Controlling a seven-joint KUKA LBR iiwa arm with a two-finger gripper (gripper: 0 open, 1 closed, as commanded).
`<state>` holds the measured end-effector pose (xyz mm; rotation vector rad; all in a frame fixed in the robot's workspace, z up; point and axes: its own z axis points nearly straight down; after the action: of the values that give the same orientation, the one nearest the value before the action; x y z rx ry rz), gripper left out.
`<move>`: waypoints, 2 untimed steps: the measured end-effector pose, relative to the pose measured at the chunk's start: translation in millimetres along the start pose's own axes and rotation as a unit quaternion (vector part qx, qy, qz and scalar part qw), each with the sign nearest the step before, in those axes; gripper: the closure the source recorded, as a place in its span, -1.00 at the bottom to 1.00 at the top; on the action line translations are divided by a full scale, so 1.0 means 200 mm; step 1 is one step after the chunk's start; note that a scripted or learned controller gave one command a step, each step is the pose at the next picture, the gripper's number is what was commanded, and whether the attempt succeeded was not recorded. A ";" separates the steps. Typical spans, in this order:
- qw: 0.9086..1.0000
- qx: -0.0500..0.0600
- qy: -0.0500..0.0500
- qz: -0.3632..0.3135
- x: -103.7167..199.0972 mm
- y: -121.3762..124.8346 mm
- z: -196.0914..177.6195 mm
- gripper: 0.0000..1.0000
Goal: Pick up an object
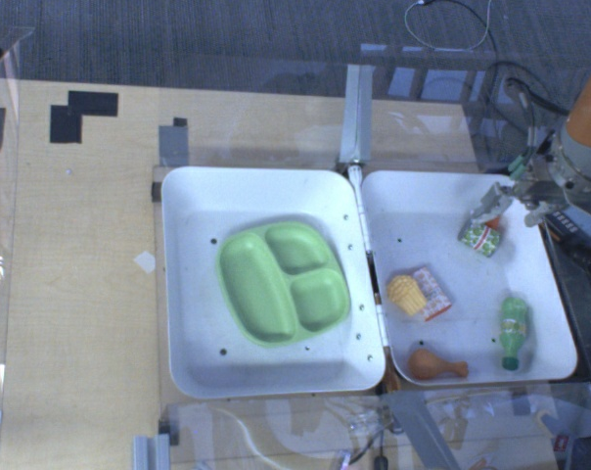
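Pale wood bench point(80, 292), grey carpet beyond. Arm cut off at right edge. Gripper point(516, 204) sits over right bin's point(540, 380) far right corner, fingers spread, nothing between them; crumpled green-red packet point(480, 235) just beside. Same bin: corn cob point(406, 294) touching small packet point(432, 292), green bottle point(513, 331), drumstick point(434, 364) at near wall. Left bin point(188, 360): green divided tray point(282, 282), bare floor around it.

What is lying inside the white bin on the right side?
The right white bin holds a green plastic bottle, a yellow corn cob beside a small packet, a brown drumstick and a green-red can. The gripper partly covers the can.
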<state>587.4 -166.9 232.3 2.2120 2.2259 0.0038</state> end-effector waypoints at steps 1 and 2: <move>0.999 -0.008 -0.001 0.031 0.24 -0.19 0.63 -1.00; 1.000 -0.017 -0.003 -0.014 0.37 -0.31 0.67 -1.00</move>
<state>526.2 -93.3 97.0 2.1612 2.2360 0.0331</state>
